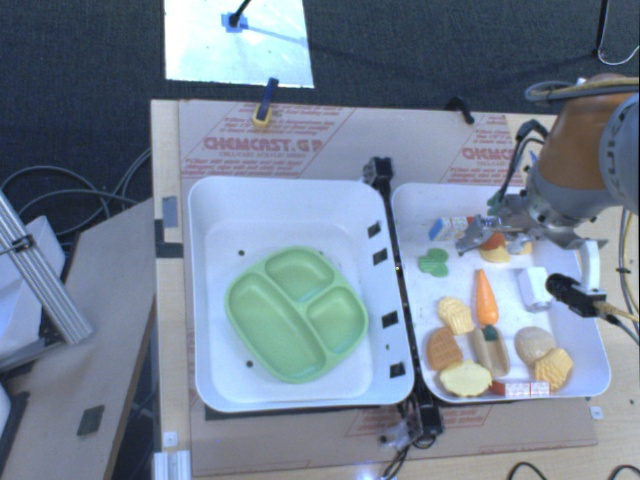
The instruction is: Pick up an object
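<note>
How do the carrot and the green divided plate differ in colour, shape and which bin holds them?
The carrot is orange; the green divided plate is pale green. The carrot is slim and tapered; the plate is broad, with three compartments. The carrot lies in the right bin, the plate in the left bin.

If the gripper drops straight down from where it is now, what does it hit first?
Probably the yellow-and-red toy food piece lying on the right bin's floor, directly under the gripper. Depth is hard to judge from this slanted view; it may already be touching it.
</note>
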You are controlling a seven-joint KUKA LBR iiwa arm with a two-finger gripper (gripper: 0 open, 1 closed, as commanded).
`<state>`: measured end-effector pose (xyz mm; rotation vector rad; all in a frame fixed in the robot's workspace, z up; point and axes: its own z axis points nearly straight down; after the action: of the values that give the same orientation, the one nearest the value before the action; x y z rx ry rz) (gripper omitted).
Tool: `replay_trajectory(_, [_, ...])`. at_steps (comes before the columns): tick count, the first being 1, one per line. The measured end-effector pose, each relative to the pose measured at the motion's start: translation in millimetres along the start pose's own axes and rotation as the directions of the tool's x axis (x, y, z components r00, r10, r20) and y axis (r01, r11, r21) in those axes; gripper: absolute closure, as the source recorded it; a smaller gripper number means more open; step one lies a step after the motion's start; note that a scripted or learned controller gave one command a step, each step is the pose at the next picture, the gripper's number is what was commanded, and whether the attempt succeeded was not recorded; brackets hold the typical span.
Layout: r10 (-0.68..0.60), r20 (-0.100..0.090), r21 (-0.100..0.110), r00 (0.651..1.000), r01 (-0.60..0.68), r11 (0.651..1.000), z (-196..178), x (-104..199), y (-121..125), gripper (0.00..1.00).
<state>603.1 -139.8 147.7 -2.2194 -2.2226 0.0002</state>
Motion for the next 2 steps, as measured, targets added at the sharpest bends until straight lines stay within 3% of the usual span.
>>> replay_trajectory(1, [-0.001, 0.0, 0.0, 1.0, 0.001, 1.0, 60.3, 0.5, 5.9, 0.0])
replay_trajectory(2, [0.001, 0.0, -0.003, 1.0, -0.001, 1.0, 61.1, 0.3, 7.4, 0.0])
